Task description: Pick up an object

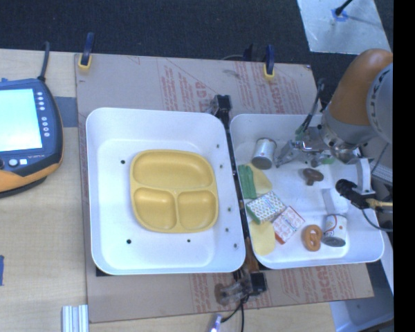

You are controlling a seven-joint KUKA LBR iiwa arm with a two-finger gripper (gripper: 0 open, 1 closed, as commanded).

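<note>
Arm reaching into the right bin [373,254], nothing lifted yet.
Tool [301,151], grip unclear, hangs upper right beside the can [263,153]; drop straight, avoiding the clutter lower down.

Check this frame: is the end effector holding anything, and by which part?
Cannot be told. The end effector sits low over the right bin, near the small metal can, but nothing is visibly between its tips.

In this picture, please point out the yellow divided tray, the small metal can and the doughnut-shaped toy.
yellow divided tray [173,189]: camera view, its central ridge.
small metal can [264,152]: camera view, its side.
doughnut-shaped toy [312,237]: camera view, its ring.
</note>
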